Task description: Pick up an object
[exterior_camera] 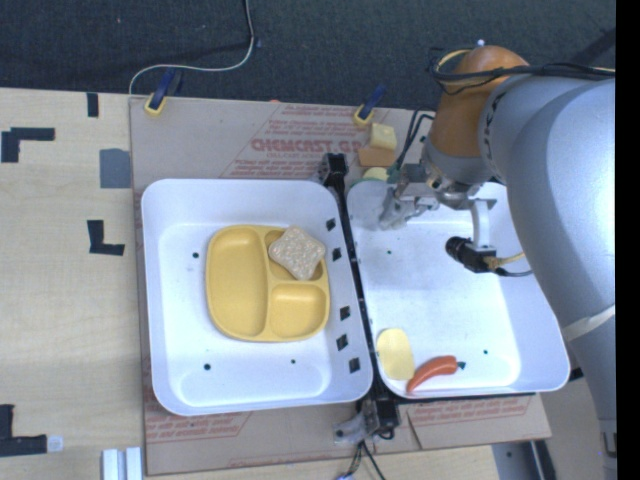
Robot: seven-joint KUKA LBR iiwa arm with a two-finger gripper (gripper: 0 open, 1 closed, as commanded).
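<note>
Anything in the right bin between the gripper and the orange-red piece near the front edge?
Nothing visible. The gripper sits at the right bin's far left corner; bare white floor runs from there to the orange-red piece. The pale yellow piece lies right beside it.

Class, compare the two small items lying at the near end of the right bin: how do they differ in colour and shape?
The pale yellow piece is light, broad and oval; the red-orange piece is vivid, slim and elongated, slightly curved. The yellow one lies nearer the divider between the bins, the red-orange one further right. Both rest on the floor of the right bin, near its front wall.
</note>
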